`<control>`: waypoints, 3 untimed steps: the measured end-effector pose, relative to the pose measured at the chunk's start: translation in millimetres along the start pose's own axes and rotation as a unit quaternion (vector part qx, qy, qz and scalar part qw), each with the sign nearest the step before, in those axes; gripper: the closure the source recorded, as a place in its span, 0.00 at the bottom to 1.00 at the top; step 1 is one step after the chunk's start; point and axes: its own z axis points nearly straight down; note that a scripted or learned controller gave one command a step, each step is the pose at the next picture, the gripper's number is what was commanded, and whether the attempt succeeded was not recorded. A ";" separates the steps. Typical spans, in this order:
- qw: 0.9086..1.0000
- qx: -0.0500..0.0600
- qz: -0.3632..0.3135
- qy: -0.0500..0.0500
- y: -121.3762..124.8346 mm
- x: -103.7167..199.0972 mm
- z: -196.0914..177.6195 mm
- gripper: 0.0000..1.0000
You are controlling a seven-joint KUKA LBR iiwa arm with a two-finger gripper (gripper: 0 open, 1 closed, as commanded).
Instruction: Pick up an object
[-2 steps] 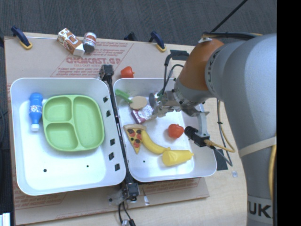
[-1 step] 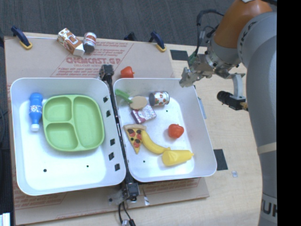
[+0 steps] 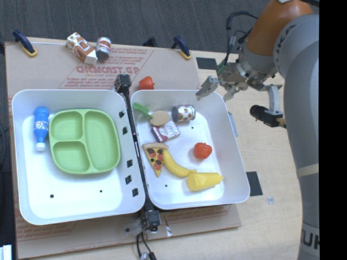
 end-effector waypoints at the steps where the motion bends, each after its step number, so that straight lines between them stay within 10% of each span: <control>1: 1.000 -0.001 0.001 0.000 -58.1 27.6 127.2 0.00; 2: 1.000 0.000 -0.001 0.001 -57.8 28.2 117.2 1.00; 3: 1.000 0.000 -0.001 0.000 -57.9 28.2 117.3 0.00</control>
